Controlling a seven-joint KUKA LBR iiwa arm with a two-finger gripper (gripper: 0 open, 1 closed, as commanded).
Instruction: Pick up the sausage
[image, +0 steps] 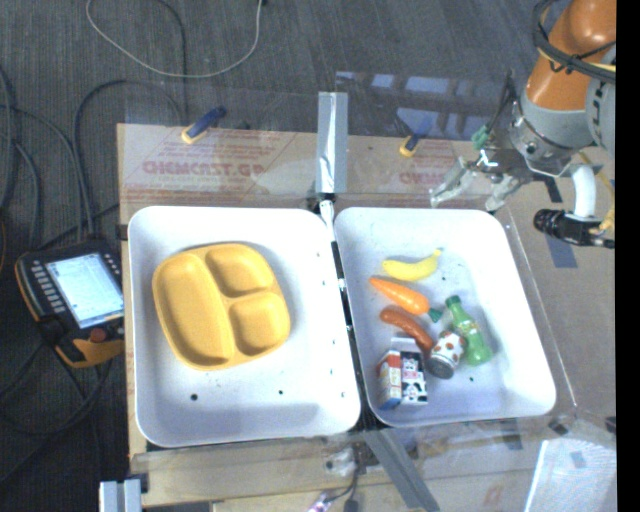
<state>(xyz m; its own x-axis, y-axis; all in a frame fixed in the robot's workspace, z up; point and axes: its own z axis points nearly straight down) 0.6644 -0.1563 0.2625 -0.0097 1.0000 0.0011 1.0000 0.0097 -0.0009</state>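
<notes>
Camera view | jaws (478, 182) spread, grasping nothing, above right bin's (520, 395) far rim | sausage (407, 325) mid-bin, between carrot (399, 294) and can (447, 351), close to both | risk: crowded neighbours, fingers may catch carrot instead.

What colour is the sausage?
The sausage is reddish-brown, seen in the camera view.
</notes>
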